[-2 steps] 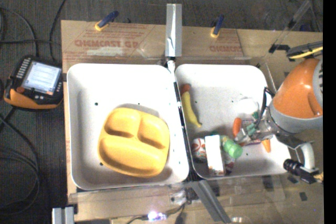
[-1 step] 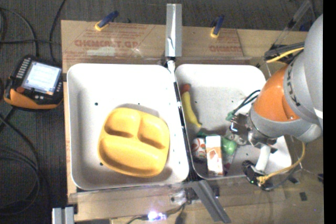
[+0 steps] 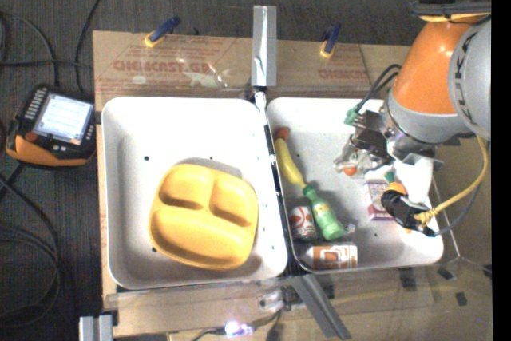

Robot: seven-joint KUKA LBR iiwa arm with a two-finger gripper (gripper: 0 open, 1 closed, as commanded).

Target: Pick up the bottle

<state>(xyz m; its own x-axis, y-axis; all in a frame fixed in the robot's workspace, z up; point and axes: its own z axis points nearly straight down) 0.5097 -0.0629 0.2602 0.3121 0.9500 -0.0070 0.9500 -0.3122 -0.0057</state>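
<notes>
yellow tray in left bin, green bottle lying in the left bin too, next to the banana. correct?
Not quite. The camera view shows the green bottle lying in the right bin, next to the banana. The yellow tray is in the left bin, as you said.

Glossy green plastic bottle (image 3: pixel 323 213), smooth white bins (image 3: pixel 120 132)
</notes>
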